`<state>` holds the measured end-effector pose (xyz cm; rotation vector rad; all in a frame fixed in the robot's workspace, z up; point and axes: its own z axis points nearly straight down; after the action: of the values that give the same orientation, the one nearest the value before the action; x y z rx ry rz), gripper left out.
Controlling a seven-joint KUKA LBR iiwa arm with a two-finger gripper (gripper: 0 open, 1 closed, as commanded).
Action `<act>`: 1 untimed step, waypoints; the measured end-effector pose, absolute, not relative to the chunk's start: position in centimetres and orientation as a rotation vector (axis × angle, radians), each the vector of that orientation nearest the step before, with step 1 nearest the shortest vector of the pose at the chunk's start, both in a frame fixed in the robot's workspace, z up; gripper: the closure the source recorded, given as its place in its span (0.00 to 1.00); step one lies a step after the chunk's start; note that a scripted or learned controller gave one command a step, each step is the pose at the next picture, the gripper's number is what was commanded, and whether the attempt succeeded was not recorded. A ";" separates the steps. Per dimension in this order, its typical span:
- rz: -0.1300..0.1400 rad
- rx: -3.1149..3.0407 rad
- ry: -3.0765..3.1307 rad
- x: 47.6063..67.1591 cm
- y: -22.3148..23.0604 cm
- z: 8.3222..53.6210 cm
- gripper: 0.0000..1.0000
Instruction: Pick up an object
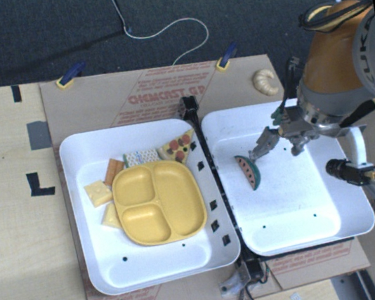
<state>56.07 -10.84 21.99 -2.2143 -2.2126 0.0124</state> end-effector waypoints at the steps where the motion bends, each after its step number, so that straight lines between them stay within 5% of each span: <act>1: 0.001 -2.217 -2.222 56.3 -10.8 22.6 0.00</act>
<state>56.32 -10.83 22.58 -2.2173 -2.2223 0.0013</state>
